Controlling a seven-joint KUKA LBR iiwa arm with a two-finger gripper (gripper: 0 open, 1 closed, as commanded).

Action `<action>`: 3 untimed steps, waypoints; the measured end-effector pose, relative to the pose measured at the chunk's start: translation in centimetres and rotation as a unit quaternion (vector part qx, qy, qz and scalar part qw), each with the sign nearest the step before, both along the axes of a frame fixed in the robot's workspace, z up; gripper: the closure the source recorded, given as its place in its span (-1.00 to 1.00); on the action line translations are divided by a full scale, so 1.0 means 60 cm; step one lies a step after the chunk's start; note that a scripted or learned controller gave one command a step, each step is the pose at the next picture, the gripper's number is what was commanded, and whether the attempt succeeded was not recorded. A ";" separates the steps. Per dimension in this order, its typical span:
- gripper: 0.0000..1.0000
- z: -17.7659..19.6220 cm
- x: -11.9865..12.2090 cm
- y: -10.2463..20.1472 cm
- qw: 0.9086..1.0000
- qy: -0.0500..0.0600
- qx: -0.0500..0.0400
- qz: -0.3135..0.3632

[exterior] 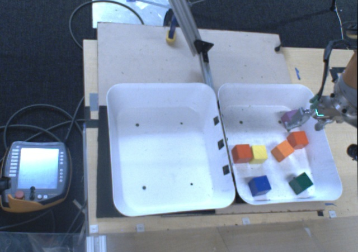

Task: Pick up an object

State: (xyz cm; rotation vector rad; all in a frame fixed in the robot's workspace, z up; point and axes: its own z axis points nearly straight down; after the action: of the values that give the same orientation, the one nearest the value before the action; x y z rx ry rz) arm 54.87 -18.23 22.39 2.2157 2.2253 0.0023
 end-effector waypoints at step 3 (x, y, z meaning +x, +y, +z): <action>-1.00 -0.180 0.017 -0.011 1.000 -0.010 -0.005 -0.001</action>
State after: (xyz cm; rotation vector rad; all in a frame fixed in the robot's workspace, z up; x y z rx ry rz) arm 55.86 -18.90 11.60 2.2026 2.2080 0.0137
